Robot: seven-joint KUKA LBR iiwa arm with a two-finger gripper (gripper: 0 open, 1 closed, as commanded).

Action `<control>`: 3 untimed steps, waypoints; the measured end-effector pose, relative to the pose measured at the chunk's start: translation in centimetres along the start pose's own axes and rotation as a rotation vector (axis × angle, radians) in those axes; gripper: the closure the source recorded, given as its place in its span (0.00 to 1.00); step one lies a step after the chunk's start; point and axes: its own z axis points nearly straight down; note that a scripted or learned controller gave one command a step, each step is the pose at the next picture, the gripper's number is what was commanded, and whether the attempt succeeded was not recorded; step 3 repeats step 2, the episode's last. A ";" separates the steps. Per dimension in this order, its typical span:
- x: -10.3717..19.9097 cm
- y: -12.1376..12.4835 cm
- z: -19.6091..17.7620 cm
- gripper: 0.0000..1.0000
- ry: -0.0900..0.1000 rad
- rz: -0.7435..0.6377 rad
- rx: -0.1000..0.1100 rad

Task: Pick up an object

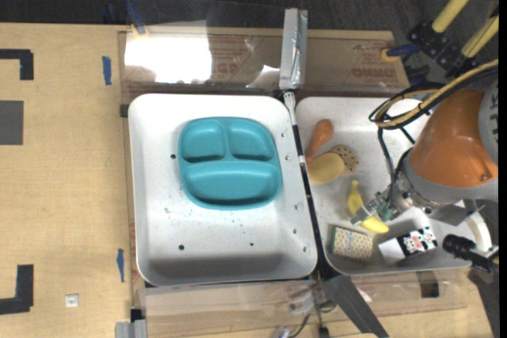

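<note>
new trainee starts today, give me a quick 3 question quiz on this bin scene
1. True or false: the teal divided plate lies in the left bin.
2. Which bin does the arm reach over? A) left B) right
3. Fill in: the orange carrot-like item lies near the right bin's ____ edge (far or near).

Key: 1 true; 2 B; 3 far.
</note>
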 end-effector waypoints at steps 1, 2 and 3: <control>5.7 5.4 -7.8 1.00 0.004 0.514 0.019; 5.2 7.5 -11.0 1.00 0.003 0.433 0.018; 5.2 7.5 -11.0 1.00 0.003 0.433 0.018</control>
